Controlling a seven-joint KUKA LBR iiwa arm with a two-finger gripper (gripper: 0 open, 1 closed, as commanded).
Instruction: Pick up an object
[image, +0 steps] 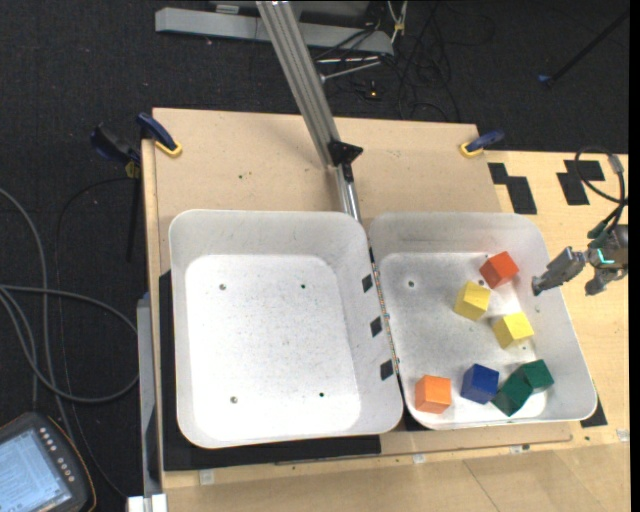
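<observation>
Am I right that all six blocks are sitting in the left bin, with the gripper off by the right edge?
Not quite. The camera view shows the six blocks, such as the blue block, in the right bin, not the left bin. The gripper is indeed by the right edge.

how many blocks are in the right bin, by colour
orange blocks: 2
yellow blocks: 2
blue block: 1
green blocks: 2, touching each other
total: 7, all in the right bin
</observation>
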